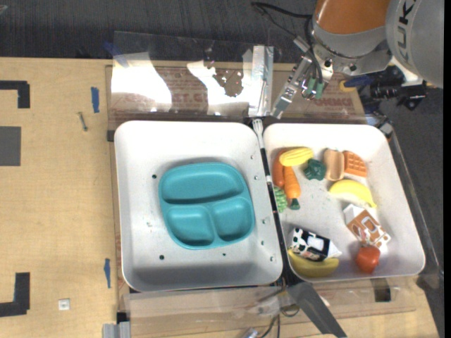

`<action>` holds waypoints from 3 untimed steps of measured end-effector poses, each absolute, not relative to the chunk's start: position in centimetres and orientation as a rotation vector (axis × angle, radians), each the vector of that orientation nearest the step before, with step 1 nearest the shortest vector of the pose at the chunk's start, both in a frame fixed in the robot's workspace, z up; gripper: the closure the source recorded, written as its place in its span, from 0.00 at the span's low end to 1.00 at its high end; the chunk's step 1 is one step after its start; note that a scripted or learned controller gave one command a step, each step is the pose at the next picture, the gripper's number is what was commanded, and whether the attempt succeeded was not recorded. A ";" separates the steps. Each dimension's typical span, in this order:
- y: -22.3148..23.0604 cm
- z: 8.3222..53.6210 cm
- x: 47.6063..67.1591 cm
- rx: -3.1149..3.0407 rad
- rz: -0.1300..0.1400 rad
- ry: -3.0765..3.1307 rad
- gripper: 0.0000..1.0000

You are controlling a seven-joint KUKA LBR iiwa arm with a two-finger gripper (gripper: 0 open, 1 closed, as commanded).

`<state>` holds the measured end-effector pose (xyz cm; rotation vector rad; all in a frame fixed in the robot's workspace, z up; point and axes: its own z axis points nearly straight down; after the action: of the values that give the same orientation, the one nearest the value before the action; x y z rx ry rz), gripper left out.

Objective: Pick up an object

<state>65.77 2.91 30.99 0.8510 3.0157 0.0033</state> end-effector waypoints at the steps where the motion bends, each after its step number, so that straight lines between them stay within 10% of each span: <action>1: 4.3 29.9 65.9 0.763 -0.001 3.047 1.00; 3: 9.3 29.3 65.8 0.870 0.001 3.017 1.00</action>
<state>65.82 9.30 29.32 0.8698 3.0175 0.0011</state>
